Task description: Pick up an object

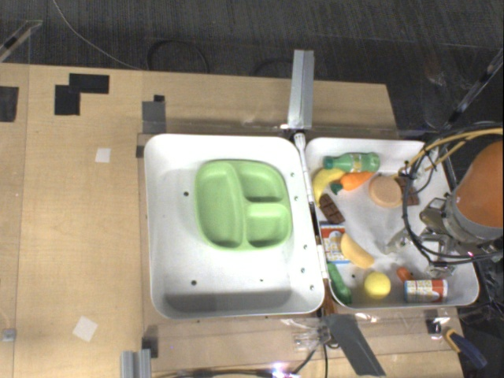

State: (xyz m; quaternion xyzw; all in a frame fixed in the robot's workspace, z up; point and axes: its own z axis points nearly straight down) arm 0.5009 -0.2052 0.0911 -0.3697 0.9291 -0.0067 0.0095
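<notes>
The right bin [394, 143] holds several small items. Along its far side lie a green bottle [354, 162], an orange carrot [356, 181] and a tan round disc [386, 191]. A brown chocolate bar [331, 209], a banana [357, 251] and a yellow lemon [377, 285] lie nearer the front, with a red-and-white labelled can [425, 290] on its side at the front right. My gripper [405, 239] hangs low over the bin's right half, between the disc and the can, half hidden by black cables and the orange-banded wrist [480, 183].
The left bin [169, 235] holds a green divided plate [240, 203]. A green cucumber [339, 283] and a printed card [332, 241] lie by the wall between the bins. A metal post [302, 85] stands behind the bins. Bare wooden bench lies to the left.
</notes>
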